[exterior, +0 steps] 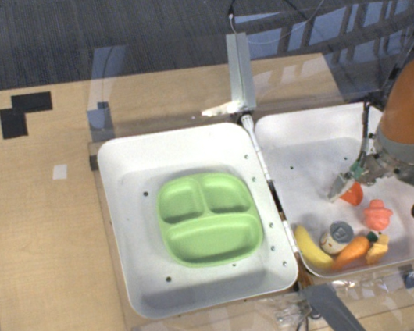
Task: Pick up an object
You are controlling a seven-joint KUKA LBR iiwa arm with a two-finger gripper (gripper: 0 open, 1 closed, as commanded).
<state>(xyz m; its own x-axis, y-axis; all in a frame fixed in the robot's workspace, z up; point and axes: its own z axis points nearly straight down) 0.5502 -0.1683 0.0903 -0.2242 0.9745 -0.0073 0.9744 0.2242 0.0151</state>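
On the wooden bench, the right bin (297, 137) holds toys; the gripper (347, 185), finger state unclear, should settle squarely over the orange piece (352, 195) before lifting.

Right bin (306, 143) has the pickable stuff, mostly bunched in its near corner — a yellow banana (308, 246) lying curved along the left wall, a carrot (351, 252) angled beside it, a small round grey can (335, 237) touching both. A pinkish-orange lumpy toy (377, 214) sits just right of those, and a small red-orange piece (352, 194) further up.
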